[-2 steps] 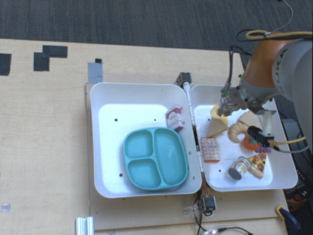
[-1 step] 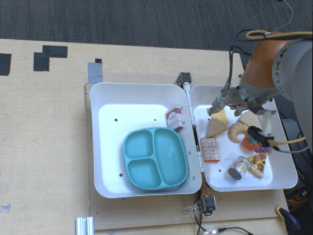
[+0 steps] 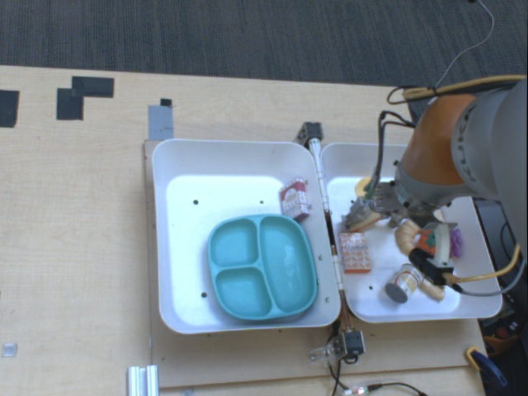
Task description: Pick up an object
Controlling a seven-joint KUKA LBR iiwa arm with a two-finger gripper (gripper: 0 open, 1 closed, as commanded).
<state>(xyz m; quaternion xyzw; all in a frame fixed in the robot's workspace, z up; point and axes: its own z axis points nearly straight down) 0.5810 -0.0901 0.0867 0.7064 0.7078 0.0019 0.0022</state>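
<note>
The grey arm [image 3: 462, 151], with its orange band, rises closest to the lens, reaching in over the right bin [image 3: 487, 308] and covering much of that bin's far side. Its tool [image 3: 363, 214] points down toward the bin floor near the wall that the right bin shares with the left bin [image 3: 165, 221]. Whether the tool is open or closed cannot be told from here, and nothing can be seen held in it.

Taking the right bin as landmark: a small packet with a red pattern [image 3: 355, 252] lies flat on its floor, close to the shared wall and just below the tool in the view. This looks like the likeliest thing to be picked, since it lies nearest the tool and apart from the rest. Further into the bin, away from the shared wall, a loose cluster of small items [image 3: 429, 242] sits partly under the wrist, and a short cylinder [image 3: 402, 286] lies on its side toward the near edge.

Across the shared wall, the left bin holds a teal divided plate [image 3: 262, 266] lying flat and a small red-and-white packet [image 3: 294, 199] close against the wall. Both bins sit side by side on the table [image 3: 74, 246], presumably so that things can be moved from one to the other.
</note>
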